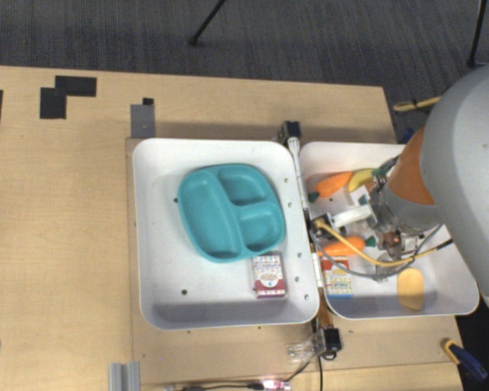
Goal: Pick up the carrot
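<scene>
White plastic bins, two, set side by side on pale wooden bench [65, 235].

Left bin [147, 218]: teal divided plate [228, 210] lying flat across the middle. Small red-and-white box [268, 275] just beside the plate's near edge.

Right bin [452, 304]: grey arm [469, 153] with orange band reaching in from the right, wrist low over the bin's middle. Pincer [373, 233] down among the items, largely masked by wrist and cabling. Degree of opening: cannot tell. Contents of its grip, if any: likewise cannot tell.

Carrot [336, 183] at the far left of right bin, orange, lying flat, green end toward the wall shared with left bin. Positioned beyond the pincer, just beside a yellow item [360, 177].

Second orange item [345, 247] near the shared wall, close beside the pincer on its near side. Kind not identifiable, contact not determinable.

Small printed box [337, 279] at the near left corner of right bin. Yellow lemon [411, 288] near the front wall, apart from the pincer.
</scene>
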Action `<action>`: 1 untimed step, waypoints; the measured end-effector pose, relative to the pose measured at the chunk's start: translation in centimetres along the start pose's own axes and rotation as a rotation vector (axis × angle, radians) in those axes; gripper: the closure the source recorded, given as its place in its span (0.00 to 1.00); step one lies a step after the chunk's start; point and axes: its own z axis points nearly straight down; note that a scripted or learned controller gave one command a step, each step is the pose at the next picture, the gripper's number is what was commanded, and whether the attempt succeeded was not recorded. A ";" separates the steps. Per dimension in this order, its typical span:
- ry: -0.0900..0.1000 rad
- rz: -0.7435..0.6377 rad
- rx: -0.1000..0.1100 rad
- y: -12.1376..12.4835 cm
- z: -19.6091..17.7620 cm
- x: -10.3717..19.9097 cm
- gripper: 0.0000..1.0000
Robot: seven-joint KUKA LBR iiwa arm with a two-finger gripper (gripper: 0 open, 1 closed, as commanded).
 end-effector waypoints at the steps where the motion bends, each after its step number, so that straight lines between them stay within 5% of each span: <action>1: 0.002 -0.015 -0.001 -1.0 -0.1 -4.5 0.00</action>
